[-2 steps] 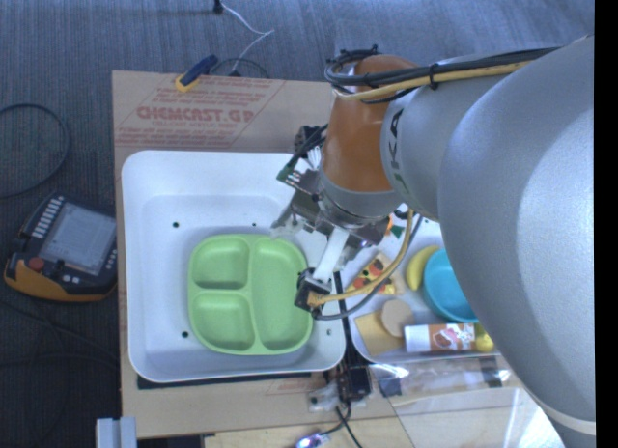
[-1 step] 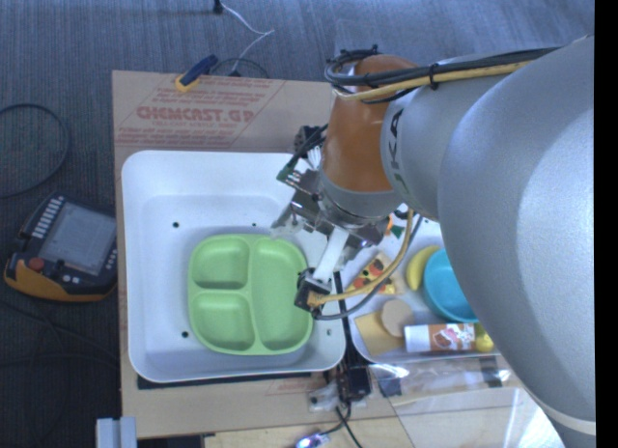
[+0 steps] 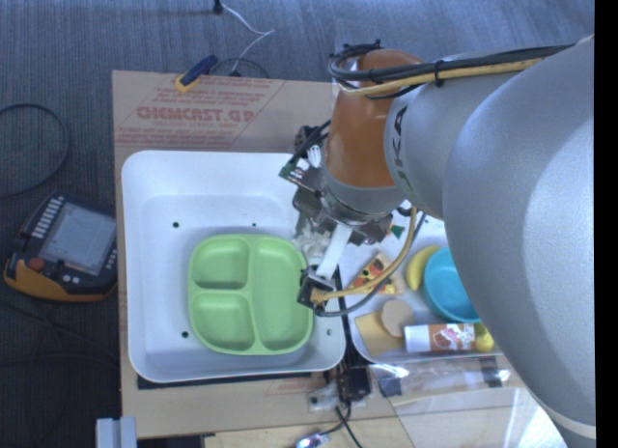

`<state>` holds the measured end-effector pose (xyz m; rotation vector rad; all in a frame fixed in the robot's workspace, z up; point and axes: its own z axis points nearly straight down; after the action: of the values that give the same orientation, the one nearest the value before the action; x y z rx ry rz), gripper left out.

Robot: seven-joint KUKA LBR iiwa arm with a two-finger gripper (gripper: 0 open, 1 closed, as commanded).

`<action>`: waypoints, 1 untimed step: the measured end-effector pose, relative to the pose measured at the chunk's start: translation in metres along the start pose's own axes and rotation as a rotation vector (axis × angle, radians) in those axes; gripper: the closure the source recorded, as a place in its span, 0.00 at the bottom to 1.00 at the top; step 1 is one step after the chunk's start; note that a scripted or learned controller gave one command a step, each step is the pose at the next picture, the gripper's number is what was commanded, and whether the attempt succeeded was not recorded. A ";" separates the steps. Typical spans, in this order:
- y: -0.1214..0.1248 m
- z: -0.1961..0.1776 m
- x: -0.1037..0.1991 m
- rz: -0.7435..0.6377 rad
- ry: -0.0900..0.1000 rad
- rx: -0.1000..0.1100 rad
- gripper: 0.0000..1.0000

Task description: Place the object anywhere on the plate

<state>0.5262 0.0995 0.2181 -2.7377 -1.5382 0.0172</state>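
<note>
A light green plate (image 3: 247,294) with three compartments lies in the left white bin (image 3: 164,207), toward its front right. Nothing rests on the plate. The gripper (image 3: 311,236) hangs below the orange-banded wrist, over the plate's right rim and the divide between the two bins. The wrist hides its tips, and I see no object under it.
The right bin (image 3: 359,342) holds a blue bowl (image 3: 450,287), a yellow piece (image 3: 419,265), a tan round piece (image 3: 394,318), an orange-yellow item (image 3: 372,274) and a white bottle with an orange label (image 3: 442,338). The big grey arm covers most of that bin.
</note>
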 end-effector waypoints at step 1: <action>0.000 0.001 0.000 0.000 0.000 0.001 0.00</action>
<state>0.5260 0.0995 0.2176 -2.7374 -1.5377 0.0184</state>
